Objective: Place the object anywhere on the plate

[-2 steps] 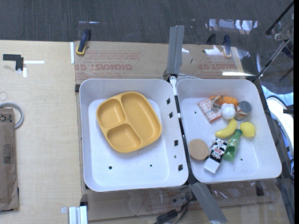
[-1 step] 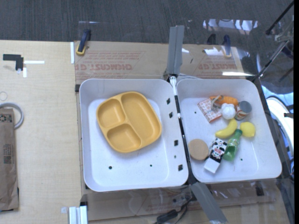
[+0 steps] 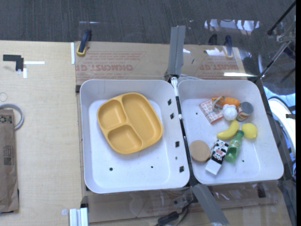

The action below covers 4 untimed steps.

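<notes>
yellow plate [image 3: 130,122] in L bin [image 3: 94,173] | toys heaped in R bin [image 3: 263,168] | banana [image 3: 227,130] by lemon [image 3: 249,130]

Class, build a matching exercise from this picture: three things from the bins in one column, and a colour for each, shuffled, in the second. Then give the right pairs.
Things:
1. divided plate in the left bin
2. bottle in the right bin
3. round disc in the right bin

Colours:
A. green
B. tan
C. yellow-orange

Pairs: 1-C, 2-A, 3-B
</notes>
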Each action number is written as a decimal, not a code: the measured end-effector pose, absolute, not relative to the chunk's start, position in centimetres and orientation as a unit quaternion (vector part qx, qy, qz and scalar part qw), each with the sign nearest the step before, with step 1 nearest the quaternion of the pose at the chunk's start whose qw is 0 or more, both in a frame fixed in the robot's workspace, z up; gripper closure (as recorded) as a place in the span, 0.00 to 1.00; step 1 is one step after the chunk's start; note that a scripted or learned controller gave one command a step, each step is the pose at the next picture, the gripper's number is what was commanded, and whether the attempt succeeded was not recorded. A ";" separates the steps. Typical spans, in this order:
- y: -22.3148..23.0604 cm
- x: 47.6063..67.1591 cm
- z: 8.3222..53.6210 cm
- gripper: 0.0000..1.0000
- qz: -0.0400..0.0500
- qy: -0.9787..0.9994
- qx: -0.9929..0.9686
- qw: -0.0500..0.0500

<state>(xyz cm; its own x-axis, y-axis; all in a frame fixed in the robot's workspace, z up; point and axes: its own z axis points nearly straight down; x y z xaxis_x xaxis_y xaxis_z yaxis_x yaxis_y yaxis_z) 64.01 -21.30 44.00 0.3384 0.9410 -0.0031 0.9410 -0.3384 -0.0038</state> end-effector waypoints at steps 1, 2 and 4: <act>-21.3 64.0 44.0 0.00 0.002 -0.575 -0.818 0.001; -21.3 64.0 44.0 0.00 0.002 -0.575 -0.818 0.001; -21.3 64.0 44.0 0.00 0.002 -0.575 -0.818 0.001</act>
